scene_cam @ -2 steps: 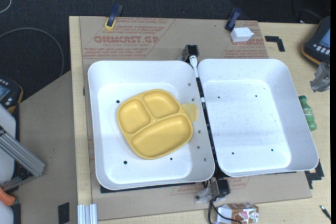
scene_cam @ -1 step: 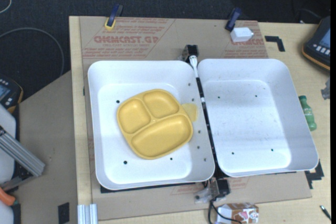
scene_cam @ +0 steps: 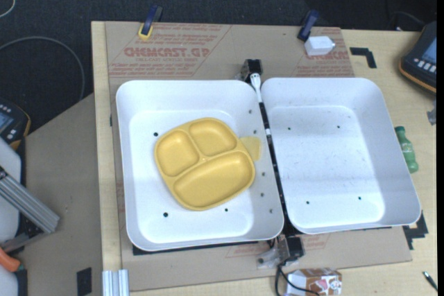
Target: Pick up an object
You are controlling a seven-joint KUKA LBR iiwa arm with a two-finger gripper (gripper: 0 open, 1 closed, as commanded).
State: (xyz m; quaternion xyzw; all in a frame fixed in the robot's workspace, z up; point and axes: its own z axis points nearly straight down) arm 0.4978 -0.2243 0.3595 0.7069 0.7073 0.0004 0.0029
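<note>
Resting in the left bin: a yellow divided plate (scene_cam: 205, 163), the only loose thing of any size in either bin.
Left bin (scene_cam: 125, 149): white and shallow, at 9 o'clock on the bench.
Plate position: near the bin's middle, lying flat on the floor and clear of the walls.
Plate layout: three compartments, with two small ones toward 12 o'clock and one large one toward 5 o'clock; the whole plate is turned slightly askew to the bin's sides.
Pale yellow piece (scene_cam: 251, 147): touches the plate's edge at 2 o'clock; what it is cannot be made out.
Right bin (scene_cam: 388, 149): white, at 3 o'clock, its rim touching the left bin's rim.
Cardboard sheet (scene_cam: 208, 45): lies under both bins, with red print toward 12 o'clock.
Clamps: a yellow-tipped clamp (scene_cam: 148, 23) at 11 o'clock and a blue clamp (scene_cam: 308, 24) at 1 o'clock.
Pincer: cannot tell whether it is open or closed.
</note>
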